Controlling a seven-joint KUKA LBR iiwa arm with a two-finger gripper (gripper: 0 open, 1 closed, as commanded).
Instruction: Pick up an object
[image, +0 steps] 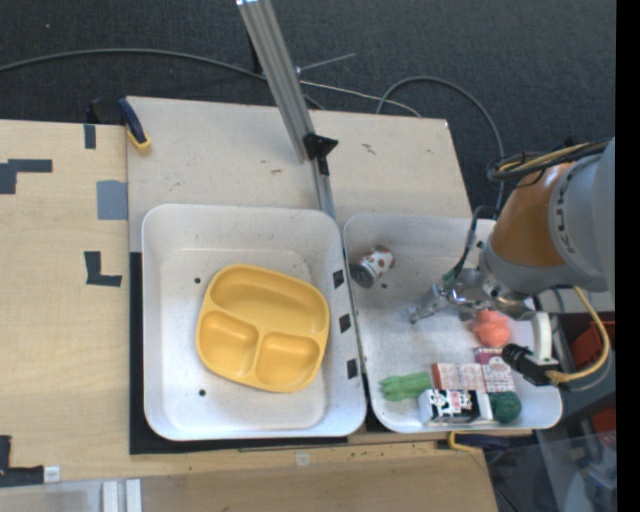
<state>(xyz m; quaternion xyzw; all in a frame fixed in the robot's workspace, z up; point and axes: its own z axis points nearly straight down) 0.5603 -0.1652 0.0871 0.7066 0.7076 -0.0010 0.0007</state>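
My gripper (437, 303) hangs low over the middle of the right bin (400, 235), reaching in from the right below the orange-banded wrist. A salmon-pink ball (490, 328) lies just to its right, partly under the arm. A small white cup with a red and dark pattern (373, 267) lies on its side to the gripper's upper left. Along the bin's near edge sit a green soft toy (405, 385), a pink and white carton (472, 377), a black and white carton (450, 404) and a dark green ball (506, 406). I see nothing held in the gripper.
The left bin (170, 240) holds a yellow divided plate (262, 327). A grey metal pole (285, 80) slants down to the divider between the bins. Cables run behind the right bin and around the arm.
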